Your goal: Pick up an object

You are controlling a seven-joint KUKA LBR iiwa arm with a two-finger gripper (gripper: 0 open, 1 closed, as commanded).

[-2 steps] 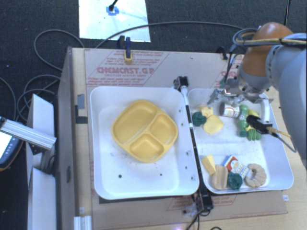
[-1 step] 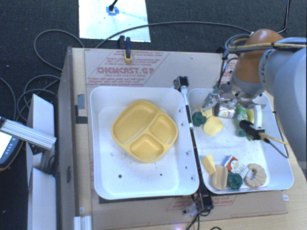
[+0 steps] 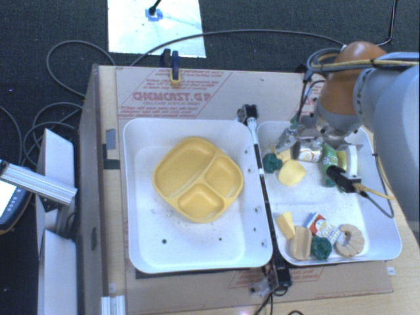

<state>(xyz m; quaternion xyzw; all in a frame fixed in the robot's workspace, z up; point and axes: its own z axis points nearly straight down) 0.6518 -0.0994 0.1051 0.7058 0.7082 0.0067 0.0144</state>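
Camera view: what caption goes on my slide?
Robot gripper reaching among toy foods in right bin; yellow divided plate in left bin.

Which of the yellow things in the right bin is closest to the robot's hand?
The rounded yellow lump near the top of the right bin, just below the hand. The yellow wedge lies farther down, near the bin's lower edge.

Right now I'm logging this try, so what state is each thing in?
gripper: low in the right bin, fingers hidden
yellow divided plate: flat, upright, in the left bin
yellow lump: loose, just below the gripper
donut: lying flat near the right bin's front
right bin: cluttered with small toys
left bin: holds the plate
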